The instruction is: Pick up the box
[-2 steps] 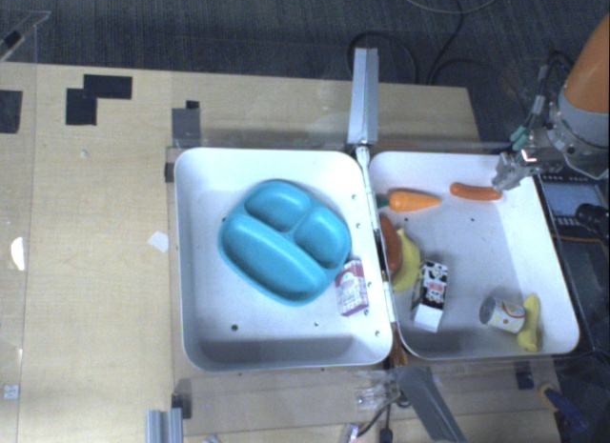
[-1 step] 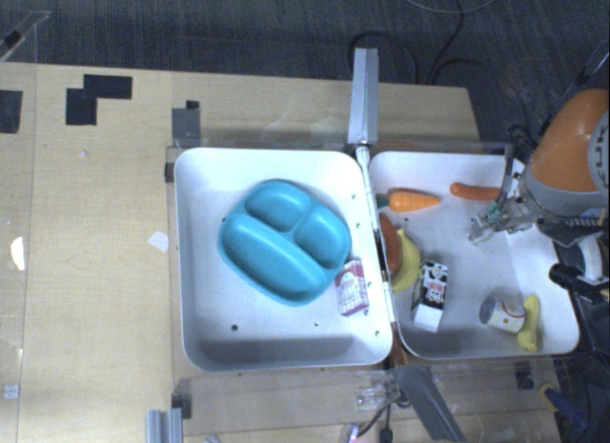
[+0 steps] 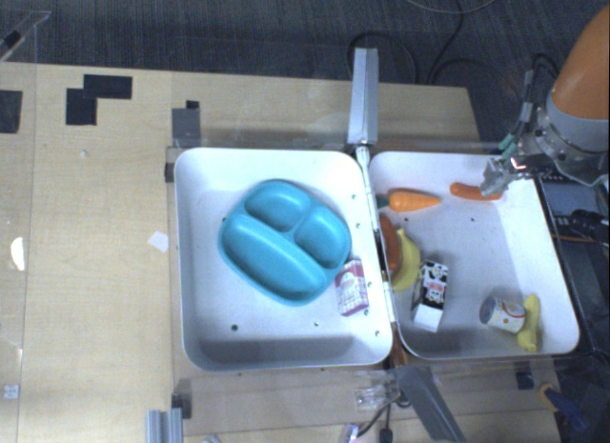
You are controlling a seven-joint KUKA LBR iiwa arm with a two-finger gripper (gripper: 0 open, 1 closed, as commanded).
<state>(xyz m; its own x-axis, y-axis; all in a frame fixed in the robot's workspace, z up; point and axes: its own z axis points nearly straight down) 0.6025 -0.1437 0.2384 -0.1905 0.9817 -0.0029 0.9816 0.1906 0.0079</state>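
near edge of the right bin (image 3: 562, 341): a small can (image 3: 498, 312) on its side is seen touching a yellow item (image 3: 530, 323), possibly a banana; no print on the can can be read.

the box (image 3: 431, 293), black and white in a cow-like pattern, is found lying flat on the right bin's floor, left of centre, just beside a yellow-green fruit (image 3: 407, 258) and a reddish item against the dividing wall. nothing legible is made out on its faces; any brand is too small to tell.

in the left bin (image 3: 200, 336), a small pink-labelled bottle (image 3: 352, 289) is noted touching the rim of a blue divided plate (image 3: 285, 238). the label's writing is blurred.

farther back in the right bin, a carrot (image 3: 414, 201) and a second orange piece (image 3: 469, 191) are seen.

at the far right corner, the tool (image 3: 498, 178) is seen at the bin's back rim, just beside the orange piece and well apart from the box. whether it is open or closed cannot be told.

progress judged: the pick is not begun. the box is untouched on the bin floor. left to do: travel across to the box, descent, grasp, lift.

black marks on the surface (image 3: 95, 241) at far left carry no text.
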